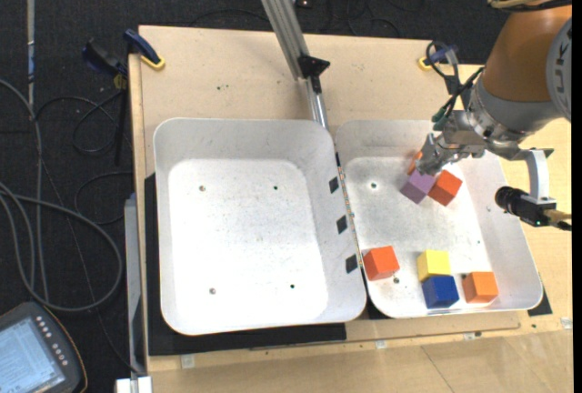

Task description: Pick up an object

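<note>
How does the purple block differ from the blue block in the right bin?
The purple block sits near the bin's middle, right under the gripper; the blue block sits at the near rim, away from it. The purple one touches an orange-red block; the blue one adjoins a yellow block. Both are small cubes in the right bin.

The bench top (236, 73) looks like pale, matt board, wood or fibreboard, speckled with small dark marks. Both white bins (245, 227) have the smooth, faintly shiny look of moulded plastic, dusted with fine grit. The coloured blocks, among them the purple block (417, 188) and the blue block (440, 292), appear matt and flat-sided. The arm's orange band (523, 27) is glossy, catching light. A slanting pole (277, 0) looks like brushed metal. The floor (64, 36) seems dark, rough carpet.
</note>
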`<move>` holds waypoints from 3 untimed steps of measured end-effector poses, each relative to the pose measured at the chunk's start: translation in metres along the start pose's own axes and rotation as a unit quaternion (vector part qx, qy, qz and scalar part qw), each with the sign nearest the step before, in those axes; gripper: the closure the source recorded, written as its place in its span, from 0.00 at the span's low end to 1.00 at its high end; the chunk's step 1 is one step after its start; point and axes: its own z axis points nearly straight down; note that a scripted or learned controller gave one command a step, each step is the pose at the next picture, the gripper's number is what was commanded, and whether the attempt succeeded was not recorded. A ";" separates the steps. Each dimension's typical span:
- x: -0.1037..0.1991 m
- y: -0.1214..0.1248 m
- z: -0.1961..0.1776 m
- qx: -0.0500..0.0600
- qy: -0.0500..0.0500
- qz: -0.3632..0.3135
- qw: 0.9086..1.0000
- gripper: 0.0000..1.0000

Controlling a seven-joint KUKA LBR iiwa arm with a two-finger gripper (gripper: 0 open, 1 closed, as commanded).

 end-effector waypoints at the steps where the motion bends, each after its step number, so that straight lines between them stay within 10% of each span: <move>1: 0.052 0.024 0.003 0.000 0.000 0.000 1.000 1.00; 3: 0.160 0.051 -0.019 0.000 0.001 0.000 1.000 1.00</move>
